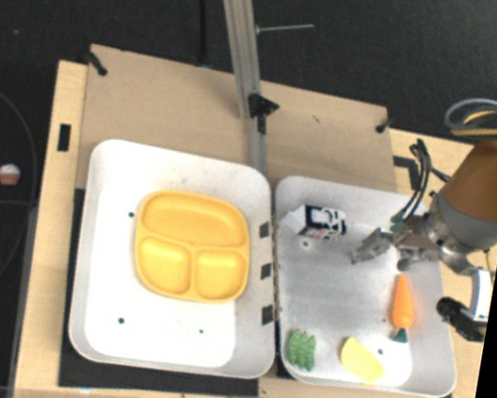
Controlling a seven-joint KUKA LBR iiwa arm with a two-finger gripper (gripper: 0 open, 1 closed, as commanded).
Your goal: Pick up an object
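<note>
The right bin (338,285) holds a small black-and-white toy (323,222) at its far left, an orange carrot (402,303) at the right, a yellow lemon-like piece (361,359) and a green piece (300,346) along the near edge. My gripper (390,247) hangs over the bin's far right part, between the black-and-white toy and the carrot. Its fingers (370,245) are spread apart with nothing between them.
The left bin (91,309) bears a yellow divided plate (192,244). A slanted metal rail (244,59) runs from the top down to the gap between the bins. The arm's orange band (478,181) stands at the right edge.
</note>
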